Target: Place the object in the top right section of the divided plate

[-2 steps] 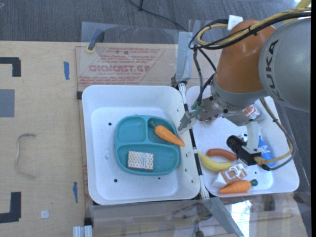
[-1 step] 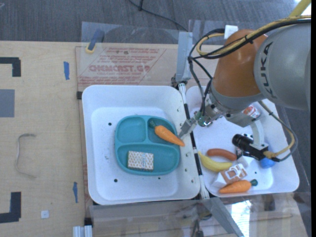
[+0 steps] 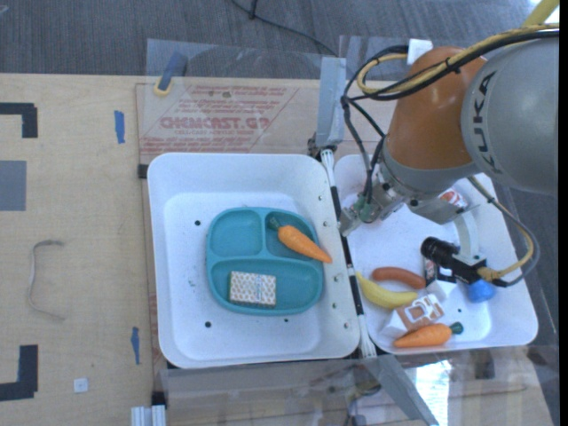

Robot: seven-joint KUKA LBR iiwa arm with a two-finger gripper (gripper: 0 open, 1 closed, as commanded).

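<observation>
Carrot (image 3: 302, 242) lies across the top right section of a teal divided plate (image 3: 222, 247) in the left bin (image 3: 169, 202), while the arm (image 3: 497, 105), lettered KUKA, hangs over the right bin (image 3: 519, 322).

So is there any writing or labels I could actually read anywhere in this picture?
"KUKA": on the grey arm, at the view's right edge, partly cut off.
Red print on the clear sheet behind the left bin: too blurred to read.
Small white carton in the right bin: markings too small to read.
</observation>
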